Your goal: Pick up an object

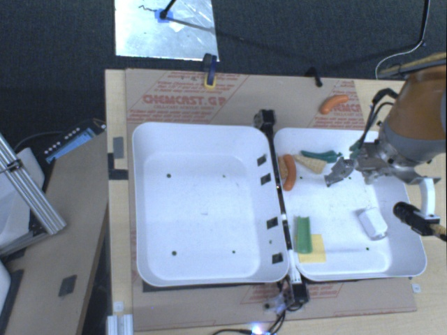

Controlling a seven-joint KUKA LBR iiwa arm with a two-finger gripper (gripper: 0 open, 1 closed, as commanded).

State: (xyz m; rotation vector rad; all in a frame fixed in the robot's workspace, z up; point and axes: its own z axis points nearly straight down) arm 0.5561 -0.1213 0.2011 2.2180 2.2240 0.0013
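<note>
Several small, light toys lie in the right bin [419, 264]; claw [338, 174] hovers, grip unclear, beside the green-handled tool [320, 156].

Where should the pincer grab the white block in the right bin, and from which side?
Probably across the short width of the white block, coming straight down from above. It lies flat on the right bin floor with bare floor around it.

Grey arm [412, 142] with orange band, black cable, and metallic grey claw [340, 173].
</note>
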